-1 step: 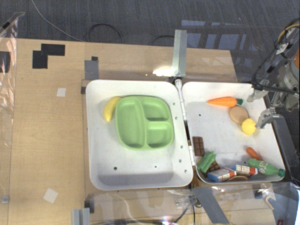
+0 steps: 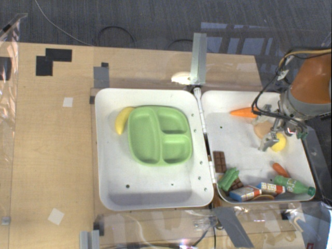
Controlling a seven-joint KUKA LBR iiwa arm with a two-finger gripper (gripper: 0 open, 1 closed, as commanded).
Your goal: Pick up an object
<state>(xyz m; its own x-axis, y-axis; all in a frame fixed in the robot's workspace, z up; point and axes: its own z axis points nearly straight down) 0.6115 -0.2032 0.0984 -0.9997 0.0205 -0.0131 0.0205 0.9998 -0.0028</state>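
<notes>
My gripper [image 2: 269, 140] hangs low over the right bin [image 2: 233, 139], near its right side. Its tip is right beside a small yellow lemon-like object [image 2: 280, 145] and a tan piece [image 2: 261, 130]; I cannot tell whether it touches either. An orange carrot [image 2: 243, 113] lies just behind, toward the bin's back. A small red sausage-like piece [image 2: 280, 169] lies in front of the gripper. The grey wrist and orange band [image 2: 311, 82] cover the bin's back right corner.
Along the right bin's front edge lie a green bottle [image 2: 294, 185], a brown chocolate bar [image 2: 220, 162], a green item [image 2: 227, 179] and red and blue packets [image 2: 249, 193]. The left bin [image 2: 111, 180] holds a green divided plate [image 2: 158, 135] and a banana [image 2: 122, 119].
</notes>
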